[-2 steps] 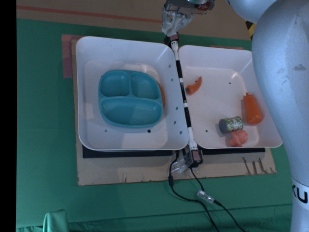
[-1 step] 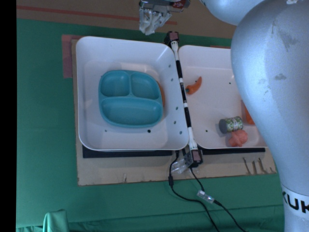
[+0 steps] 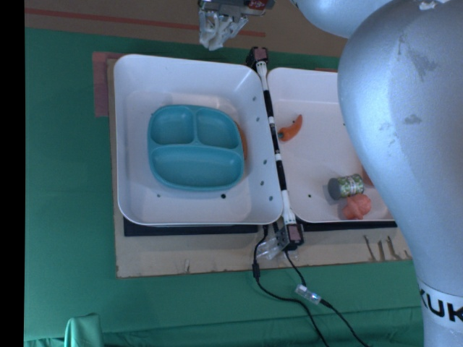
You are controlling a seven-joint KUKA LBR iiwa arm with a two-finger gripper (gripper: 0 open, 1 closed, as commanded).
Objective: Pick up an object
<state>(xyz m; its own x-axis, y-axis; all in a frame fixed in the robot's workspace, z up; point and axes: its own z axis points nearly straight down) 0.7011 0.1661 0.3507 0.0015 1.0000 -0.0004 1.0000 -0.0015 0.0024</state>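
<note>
While the grey KUKA arm point(image 3: 391, 107) crosses the right side of the bench, its two-finger gripper point(image 3: 217, 33) hangs above the far rim of the left shallow white bin point(image 3: 137, 194), well apart from anything it might lift; whether its claw is spread or pressed together cannot be told from this angle. Candidates for the pick lie in the right white bin point(image 3: 311, 85): a small curved orange piece point(image 3: 291, 129) near the divider, a short grey cylindrical can with a green label point(image 3: 346, 186) lying on its side, and a lumpy orange-pink object point(image 3: 356, 207) touching it. The can looks stiff and light but likely to roll, best pinched across its curved sides. The curved piece looks light and thin, best gripped at mid-length. A teal three-compartment plastic plate point(image 3: 195, 147) lies flat in the left bin and looks awkward to grasp.
</note>
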